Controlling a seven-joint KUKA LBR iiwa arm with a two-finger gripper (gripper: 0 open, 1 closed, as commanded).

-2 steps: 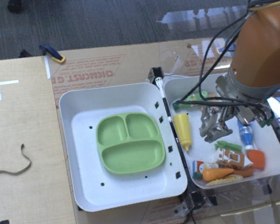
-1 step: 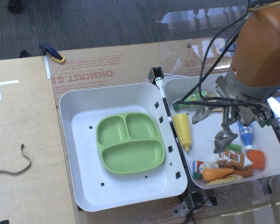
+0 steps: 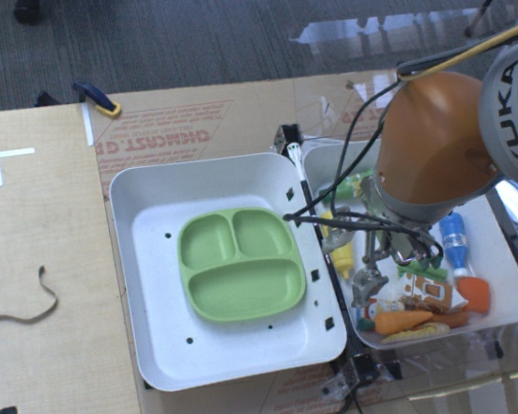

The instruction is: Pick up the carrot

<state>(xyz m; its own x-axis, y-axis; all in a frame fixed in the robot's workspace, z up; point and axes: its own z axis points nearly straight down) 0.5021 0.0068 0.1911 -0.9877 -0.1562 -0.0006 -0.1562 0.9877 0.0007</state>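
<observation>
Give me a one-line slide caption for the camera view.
KUKA arm's gripper hovers over the cluttered right bin, above the carrot; green divided plate sits in the left bin.

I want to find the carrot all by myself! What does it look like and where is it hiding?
Look in the right-hand white bin, the one full of toys under the robot arm. Along its front edge lies the carrot: a long orange stick on its side, pointier and thinner than the chunky orange-red piece nearby.
</observation>
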